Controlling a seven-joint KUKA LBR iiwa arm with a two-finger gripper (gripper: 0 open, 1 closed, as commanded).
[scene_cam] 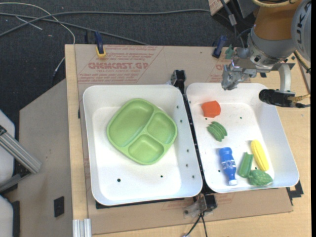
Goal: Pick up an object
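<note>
The right bin point(276, 127) holds an orange-red block point(211, 108), a ridged green piece point(217, 130), a blue bottle point(227, 165), a yellow corn cob point(259, 154), a green stick point(245, 164) and a green broccoli-like lump point(260, 177). My gripper point(230, 81) hangs over the far edge of that bin, above and to the right of the orange-red block, with nothing visibly between its fingers. Its fingers look close together.
The left bin point(98, 167) carries a light green divided plate point(142, 131). Both bins rest on a cardboard sheet point(123, 63). A black clip point(178, 76) sits at the far junction of the bins, and cables run across the dark floor behind.
</note>
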